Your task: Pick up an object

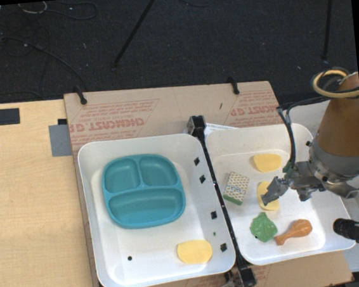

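Arm (344, 135) enters from the right edge of the frame, orange band uppermost, wrist bent down and leftward over the right bin (230, 137). End effector (275, 191) sits low in that bin's middle, pointing left.

Left bin (101, 243), centre-left of frame: a teal divided plate (143, 190) in its upper half; one yellow slice (194, 251) near its lower right corner, apart from the plate.

Right bin, contents:
- yellow piece (267, 161), upper middle
- small patterned box (236, 187), left of centre, tilted
- second yellow piece (267, 197), centre, partly under the end effector tip
- green lump (263, 226), lower centre
- orange drumstick (295, 230), just right of the green lump, lying flat

End effector: dark tip lies over or against the centre yellow piece. From this angle cannot tell how it is set, nor whether anything is gripped. All items appear to rest on the bin floor.

Both bins sit on cardboard (163, 109) on the surface (28, 219).
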`<state>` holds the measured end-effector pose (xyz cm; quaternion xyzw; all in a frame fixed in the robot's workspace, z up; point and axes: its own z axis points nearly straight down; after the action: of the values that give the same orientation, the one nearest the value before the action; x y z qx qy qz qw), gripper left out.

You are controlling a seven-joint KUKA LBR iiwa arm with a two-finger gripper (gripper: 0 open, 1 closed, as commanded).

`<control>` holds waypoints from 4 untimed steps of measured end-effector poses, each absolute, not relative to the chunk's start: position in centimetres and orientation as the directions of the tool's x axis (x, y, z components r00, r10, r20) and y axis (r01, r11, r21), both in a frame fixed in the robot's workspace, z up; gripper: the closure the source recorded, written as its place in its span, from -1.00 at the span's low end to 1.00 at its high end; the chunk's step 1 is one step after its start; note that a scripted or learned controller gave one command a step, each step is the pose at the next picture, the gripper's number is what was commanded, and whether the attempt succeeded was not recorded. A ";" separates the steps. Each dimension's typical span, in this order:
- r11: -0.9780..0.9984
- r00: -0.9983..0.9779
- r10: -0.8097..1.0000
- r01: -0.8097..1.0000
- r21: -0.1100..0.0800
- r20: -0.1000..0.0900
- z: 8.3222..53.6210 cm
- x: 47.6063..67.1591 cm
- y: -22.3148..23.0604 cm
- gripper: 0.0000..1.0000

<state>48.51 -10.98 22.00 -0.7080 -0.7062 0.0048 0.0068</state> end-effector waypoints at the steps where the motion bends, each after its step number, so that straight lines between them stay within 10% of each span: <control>1: 0.000 0.000 1.000 1.000 -0.005 0.001 22.6 48.8 -11.0 -1.00; 4: -0.001 0.001 1.000 1.000 -0.006 0.002 8.6 49.3 -9.6 -1.00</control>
<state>49.28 -9.58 8.59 -0.7073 -0.7069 0.0014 0.0026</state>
